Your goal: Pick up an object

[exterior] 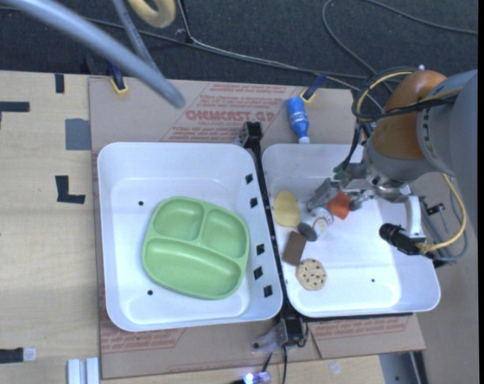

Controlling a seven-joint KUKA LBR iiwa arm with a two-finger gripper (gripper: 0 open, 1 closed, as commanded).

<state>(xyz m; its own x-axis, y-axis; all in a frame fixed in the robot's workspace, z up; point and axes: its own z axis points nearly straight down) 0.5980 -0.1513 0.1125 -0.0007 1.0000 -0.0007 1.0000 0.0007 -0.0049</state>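
nearest the viewer, at the six o'clock end of the right bin, lies a round cookie, with a brown block just beside it at its eleven o'clock; a little further in sits a pale yellow lump close against the divider, and at its four o'clock a small grey-and-white cylinder; the left bin holds a green divided plate, well apart from the arm; further still, the gripper hangs over the middle of the right bin, its grey fingers pointing toward eight o'clock; whether they are spread or pressed together cannot be told from here; an orange-red piece shows right at the fingers, but nothing is plainly seen between them, so no hold can be claimed; to do this step well, i judge it should settle on one separate object, centre the fingers over it, and come straight down, since the pieces crowd each other; beyond the bin at twelve o'clock lies a blue bottle.
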